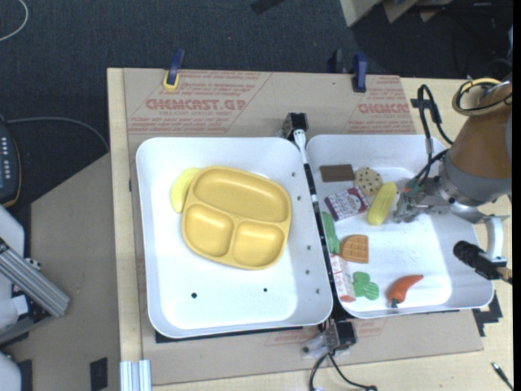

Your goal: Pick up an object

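A single fixed camera looks down from above the bench (244, 88) at a slant, far enough off to take in both white bins whole; the left bin (163, 243) sits near the middle of the frame, the right bin (440, 263) toward the right side; dark floor shows beyond the bench's far edge at the top; the arm (480, 149) enters from the right edge, so the view faces across the bench from its near side.
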{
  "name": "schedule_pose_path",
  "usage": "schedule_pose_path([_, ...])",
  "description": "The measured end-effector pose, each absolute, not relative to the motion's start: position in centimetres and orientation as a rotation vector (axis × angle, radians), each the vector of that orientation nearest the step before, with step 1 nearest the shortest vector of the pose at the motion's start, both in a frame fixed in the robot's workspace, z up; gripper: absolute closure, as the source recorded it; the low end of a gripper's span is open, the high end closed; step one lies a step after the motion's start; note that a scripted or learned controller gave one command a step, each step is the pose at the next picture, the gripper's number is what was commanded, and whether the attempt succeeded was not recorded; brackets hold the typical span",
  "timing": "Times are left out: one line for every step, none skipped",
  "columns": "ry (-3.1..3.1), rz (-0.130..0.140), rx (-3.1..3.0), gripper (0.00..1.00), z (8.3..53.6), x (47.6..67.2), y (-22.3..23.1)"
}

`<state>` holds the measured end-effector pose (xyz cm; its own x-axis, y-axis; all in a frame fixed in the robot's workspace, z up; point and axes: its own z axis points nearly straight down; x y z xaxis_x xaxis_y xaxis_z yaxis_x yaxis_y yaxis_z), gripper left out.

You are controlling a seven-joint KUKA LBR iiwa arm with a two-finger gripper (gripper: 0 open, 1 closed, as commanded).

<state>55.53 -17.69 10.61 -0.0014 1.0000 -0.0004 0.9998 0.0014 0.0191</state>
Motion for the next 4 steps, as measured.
schedule_pose_path([2.220, 0.004, 2.216, 1.00, 16.3, 55.7, -16.7])
schedule_pose_path([2.219, 0.003, 2.218, 1.00, 20.6, 55.4, -17.0])
schedule_pose_path([2.219, 0.003, 2.218, 1.00, 22.6, 55.5, -17.0])
schedule_pose_path([2.226, -0.002, 2.221, 1.00, 21.7, 54.2, -11.7])
